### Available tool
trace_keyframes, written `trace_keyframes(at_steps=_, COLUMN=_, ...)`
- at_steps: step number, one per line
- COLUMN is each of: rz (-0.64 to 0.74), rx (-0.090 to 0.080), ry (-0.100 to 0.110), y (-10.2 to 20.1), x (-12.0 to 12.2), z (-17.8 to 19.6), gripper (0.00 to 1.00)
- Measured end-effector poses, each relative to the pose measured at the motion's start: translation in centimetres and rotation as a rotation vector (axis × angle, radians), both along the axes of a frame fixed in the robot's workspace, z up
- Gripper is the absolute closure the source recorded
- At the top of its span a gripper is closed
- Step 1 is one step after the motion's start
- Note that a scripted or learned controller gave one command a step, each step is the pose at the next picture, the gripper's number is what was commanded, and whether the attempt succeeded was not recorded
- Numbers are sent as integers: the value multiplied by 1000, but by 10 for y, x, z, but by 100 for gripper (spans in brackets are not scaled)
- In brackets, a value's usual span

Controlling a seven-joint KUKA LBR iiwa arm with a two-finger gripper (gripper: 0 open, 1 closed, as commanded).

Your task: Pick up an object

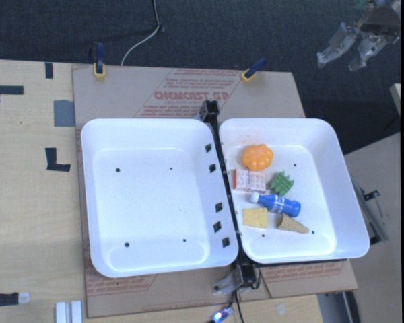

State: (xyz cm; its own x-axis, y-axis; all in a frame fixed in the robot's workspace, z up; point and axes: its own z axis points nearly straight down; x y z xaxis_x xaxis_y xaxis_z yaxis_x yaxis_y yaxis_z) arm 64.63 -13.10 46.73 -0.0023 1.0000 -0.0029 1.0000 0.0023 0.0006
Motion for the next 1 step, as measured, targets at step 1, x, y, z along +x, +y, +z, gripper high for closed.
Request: trace_keyframes(at_steps=1, rz=2, rx=7, ry=21, y=61, x=-62, z=-153, gripper=100)
